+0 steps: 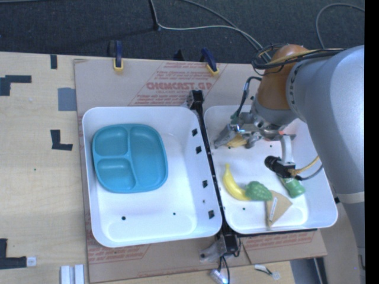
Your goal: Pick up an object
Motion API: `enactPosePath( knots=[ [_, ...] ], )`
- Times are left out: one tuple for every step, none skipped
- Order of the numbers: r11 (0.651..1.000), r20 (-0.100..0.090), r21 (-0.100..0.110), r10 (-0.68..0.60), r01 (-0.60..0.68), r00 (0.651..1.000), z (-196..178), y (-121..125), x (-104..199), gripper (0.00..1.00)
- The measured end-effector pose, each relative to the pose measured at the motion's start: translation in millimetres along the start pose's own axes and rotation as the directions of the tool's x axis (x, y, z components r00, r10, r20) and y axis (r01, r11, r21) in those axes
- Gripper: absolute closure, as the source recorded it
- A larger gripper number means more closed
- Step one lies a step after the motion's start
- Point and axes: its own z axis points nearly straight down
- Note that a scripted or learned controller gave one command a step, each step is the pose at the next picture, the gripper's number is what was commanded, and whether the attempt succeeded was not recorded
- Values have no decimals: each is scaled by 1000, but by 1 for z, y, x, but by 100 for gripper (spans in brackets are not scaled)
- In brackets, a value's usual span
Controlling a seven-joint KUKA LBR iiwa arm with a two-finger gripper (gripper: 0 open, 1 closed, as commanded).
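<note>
We see a banana lying in the right bin, close to the bin's left wall. A green lump touches the banana's right end. A tan wedge lies just past that, and a green piece lies further right. Behind the banana, over the same bin, hangs the end effector; we cannot tell whether it is apart or together. Left of the banana, the other bin holds a blue tray. Both bins rest on the surface.

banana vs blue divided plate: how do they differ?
The banana is yellow, slim and curved; the blue plate is broad, rounded-square, with three compartments. The banana lies in the right bin beside a green toy; the plate lies in the left bin. Both rest flat on bin floors.
</note>
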Motion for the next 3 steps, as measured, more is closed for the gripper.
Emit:
enactPosePath(
  knots=[
    [1000, 1, -5, 2, -2, 1000, 1, 6, 7, 0],
    [1000, 1, -6, 2, -2, 1000, 1, -15, 4, 0],
    [1000, 0, -4, 1, -1, 1000, -7, 21, -2, 0]
  ],
)
